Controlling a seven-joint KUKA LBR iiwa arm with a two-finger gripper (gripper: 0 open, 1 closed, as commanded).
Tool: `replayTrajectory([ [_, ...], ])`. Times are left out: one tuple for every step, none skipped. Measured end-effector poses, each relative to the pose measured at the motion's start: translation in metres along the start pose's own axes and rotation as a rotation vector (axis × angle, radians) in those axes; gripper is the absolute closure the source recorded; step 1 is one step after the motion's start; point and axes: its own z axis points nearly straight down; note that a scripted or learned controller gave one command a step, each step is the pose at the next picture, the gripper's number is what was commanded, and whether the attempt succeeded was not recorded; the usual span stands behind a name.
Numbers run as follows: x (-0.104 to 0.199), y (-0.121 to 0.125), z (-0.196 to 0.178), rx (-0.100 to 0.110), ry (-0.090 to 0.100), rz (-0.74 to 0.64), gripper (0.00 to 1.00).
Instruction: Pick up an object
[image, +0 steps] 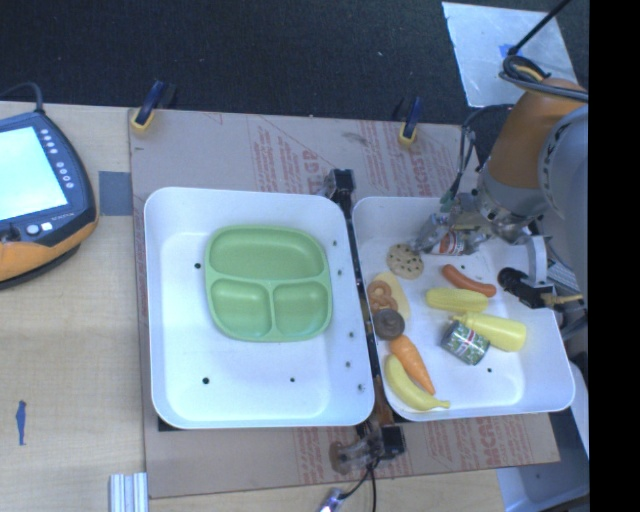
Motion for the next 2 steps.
replayTrajectory([
  [0.0, 0.0, -0.01, 0.002, 0.001, -0.002, 1.0],
  [0.02, -0.03, -0.089, -0.003, -0.001, 0.001, 1.0],
])
